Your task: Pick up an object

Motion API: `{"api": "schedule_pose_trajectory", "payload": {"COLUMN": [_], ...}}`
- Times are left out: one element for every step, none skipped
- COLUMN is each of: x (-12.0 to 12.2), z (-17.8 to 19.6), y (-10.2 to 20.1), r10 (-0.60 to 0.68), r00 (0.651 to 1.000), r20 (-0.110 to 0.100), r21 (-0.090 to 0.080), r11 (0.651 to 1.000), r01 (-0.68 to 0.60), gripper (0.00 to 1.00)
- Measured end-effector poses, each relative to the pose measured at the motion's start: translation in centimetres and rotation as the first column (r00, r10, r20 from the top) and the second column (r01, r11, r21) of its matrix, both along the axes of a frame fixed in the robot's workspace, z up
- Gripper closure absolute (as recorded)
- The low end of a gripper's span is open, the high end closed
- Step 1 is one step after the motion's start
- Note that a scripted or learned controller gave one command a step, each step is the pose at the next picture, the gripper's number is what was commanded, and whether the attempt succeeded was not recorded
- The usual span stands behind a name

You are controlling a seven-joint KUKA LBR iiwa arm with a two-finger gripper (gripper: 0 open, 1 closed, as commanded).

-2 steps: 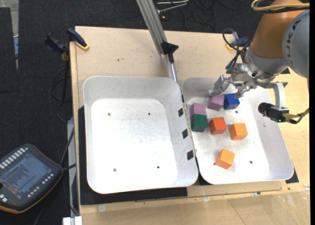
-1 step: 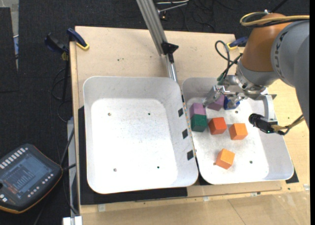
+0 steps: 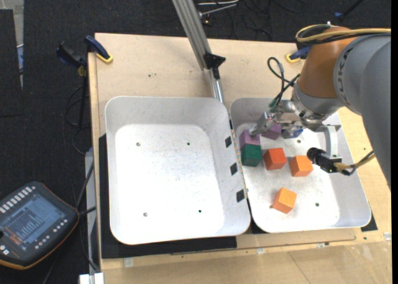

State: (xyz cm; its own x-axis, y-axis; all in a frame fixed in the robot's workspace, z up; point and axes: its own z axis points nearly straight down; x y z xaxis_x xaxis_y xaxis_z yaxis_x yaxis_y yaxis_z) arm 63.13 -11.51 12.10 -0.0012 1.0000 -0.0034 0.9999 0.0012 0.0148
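Note:
My gripper (image 3: pixel 278 122) hangs low over the back left part of the right bin (image 3: pixel 348 214). Directly under it lies a purple block (image 3: pixel 272 131), partly hidden by the gripper, and whether the two touch cannot be made out. A green cube (image 3: pixel 251 154) sits just left of and below that block, with a bit of purple (image 3: pixel 247 136) showing behind it. A red-orange cube (image 3: pixel 274 158) and an orange cube (image 3: pixel 301 166) lie in front of the gripper. Another orange cube (image 3: pixel 285 200) rests nearer the bin's front.
The left bin (image 3: pixel 118 121) stands beside the right one, sharing a wall with black clips (image 3: pixel 235 168). A slanted metal pole (image 3: pixel 189 18) ends at the bins' back edge. A black cable plug (image 3: pixel 320 158) hangs near the orange cube. A teach pendant (image 3: pixel 31 220) lies at the lower left.

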Motion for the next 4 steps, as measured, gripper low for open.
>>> {"api": "schedule_pose_trajectory", "payload": {"x": [0.0, 0.2, 0.4, -2.3], "z": [0.9, 6.5, 11.9, 12.1], "y": [0.1, 1.1, 1.1, 5.9], "r10": [-0.001, 0.002, 0.002, 0.005], "r00": [1.0, 1.0, 1.0, 1.0], "r20": [0.001, -0.009, -0.007, -0.016], "r21": [0.001, 0.003, 0.002, 0.005], "r11": [1.0, 1.0, 1.0, 1.0], "r01": [0.001, -0.002, -0.002, -0.005], "gripper": [1.0, 1.0, 1.0, 1.0]}}
